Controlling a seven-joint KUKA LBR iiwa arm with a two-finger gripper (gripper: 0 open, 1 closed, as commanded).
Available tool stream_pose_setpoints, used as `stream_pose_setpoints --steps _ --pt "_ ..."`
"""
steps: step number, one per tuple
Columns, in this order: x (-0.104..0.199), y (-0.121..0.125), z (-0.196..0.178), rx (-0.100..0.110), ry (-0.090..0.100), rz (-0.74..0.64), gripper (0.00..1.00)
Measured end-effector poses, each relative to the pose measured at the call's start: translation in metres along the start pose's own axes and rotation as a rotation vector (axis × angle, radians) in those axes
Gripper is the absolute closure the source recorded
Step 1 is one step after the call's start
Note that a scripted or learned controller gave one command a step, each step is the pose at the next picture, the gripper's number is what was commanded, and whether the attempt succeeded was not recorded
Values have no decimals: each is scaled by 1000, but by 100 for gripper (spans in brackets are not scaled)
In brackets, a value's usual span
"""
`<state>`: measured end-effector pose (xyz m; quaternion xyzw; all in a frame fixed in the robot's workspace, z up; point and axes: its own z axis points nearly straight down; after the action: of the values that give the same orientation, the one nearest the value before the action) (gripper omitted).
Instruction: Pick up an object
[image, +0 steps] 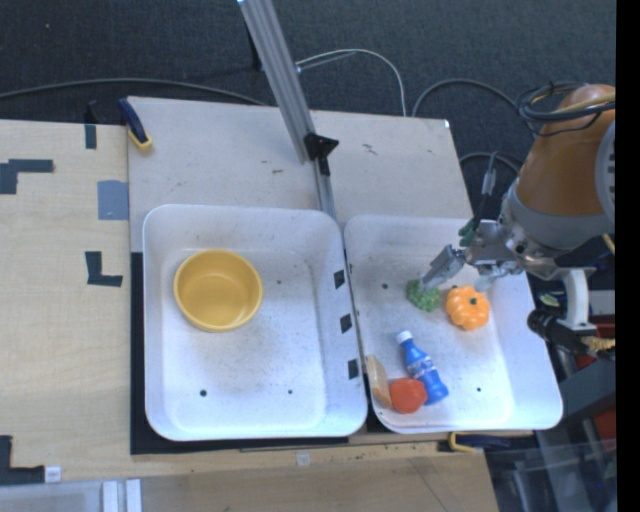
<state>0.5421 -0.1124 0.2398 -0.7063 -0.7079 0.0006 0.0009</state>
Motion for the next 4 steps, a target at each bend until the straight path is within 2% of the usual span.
stream_pose_setpoints --steps 1,2,3,4 --pt "0 0 0 0 0 0 0" --pt "-8 5 50 4 -1 2 0" --pt "-3 12 99 5 0 0 0" --pt "-3 12 150 -2 -2 1 0"
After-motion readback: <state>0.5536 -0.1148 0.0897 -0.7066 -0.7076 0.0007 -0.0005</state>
